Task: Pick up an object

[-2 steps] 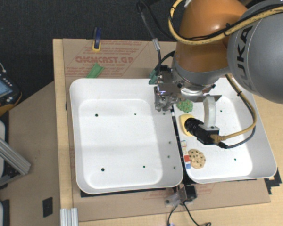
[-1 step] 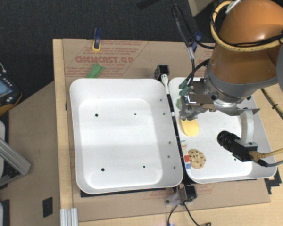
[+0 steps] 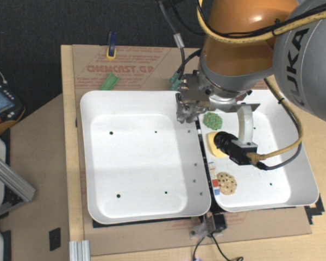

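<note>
In the camera view the arm [image 3: 244, 31] is hanging low over the right bin [image 3: 282, 192], its pincer [image 3: 187, 113] sitting at the divider beside a green object [image 3: 212, 119]; whether the pincer is apart or together I cannot tell. A yellow piece [image 3: 213, 145] and a cookie [image 3: 226, 183] are lying close to that divider, crowding any approach, while the bin's far side is offering room.
</note>
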`<move>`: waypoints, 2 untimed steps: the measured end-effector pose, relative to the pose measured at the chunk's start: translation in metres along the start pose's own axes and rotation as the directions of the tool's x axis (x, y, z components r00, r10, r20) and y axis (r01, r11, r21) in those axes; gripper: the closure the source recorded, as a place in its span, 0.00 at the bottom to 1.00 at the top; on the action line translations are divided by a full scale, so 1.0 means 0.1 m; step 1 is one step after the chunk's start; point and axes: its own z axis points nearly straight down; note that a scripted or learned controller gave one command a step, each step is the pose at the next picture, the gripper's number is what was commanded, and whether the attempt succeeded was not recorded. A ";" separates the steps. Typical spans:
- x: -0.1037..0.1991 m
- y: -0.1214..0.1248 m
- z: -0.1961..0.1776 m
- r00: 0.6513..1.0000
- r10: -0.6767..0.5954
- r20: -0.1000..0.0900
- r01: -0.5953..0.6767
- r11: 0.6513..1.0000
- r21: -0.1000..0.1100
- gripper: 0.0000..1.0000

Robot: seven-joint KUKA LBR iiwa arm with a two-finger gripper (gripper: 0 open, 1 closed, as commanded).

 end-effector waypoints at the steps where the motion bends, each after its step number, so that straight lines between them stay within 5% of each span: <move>1: -0.45 -0.24 0.28 1.000 0.010 0.003 -0.010 1.000 0.010 1.00; 2: -1.06 -0.43 0.15 1.000 0.013 0.003 -0.013 1.000 0.006 1.00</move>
